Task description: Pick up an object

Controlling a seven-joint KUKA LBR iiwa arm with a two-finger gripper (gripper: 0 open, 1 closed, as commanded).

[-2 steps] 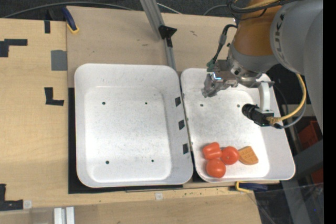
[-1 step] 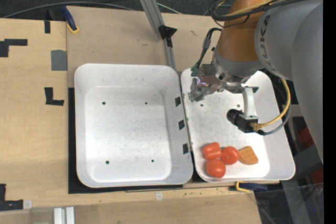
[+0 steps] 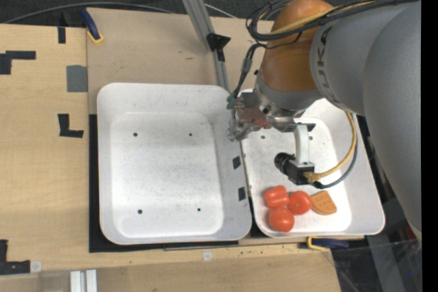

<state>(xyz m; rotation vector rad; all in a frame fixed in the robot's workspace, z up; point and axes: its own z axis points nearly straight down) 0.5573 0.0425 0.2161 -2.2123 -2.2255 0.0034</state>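
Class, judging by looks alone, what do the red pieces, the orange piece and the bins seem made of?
Red pieces: likely smooth plastic or rubber; rounded, even colour, slight sheen.
Orange piece: perhaps plastic or foam, matt; too small to be sure.
Bins: probably moulded plastic, matt white, with rounded corners and dark speckles.

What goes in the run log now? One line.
gripper: above inner edge of right bin | grasp: none visible | red pieces, orange piece: in right bin
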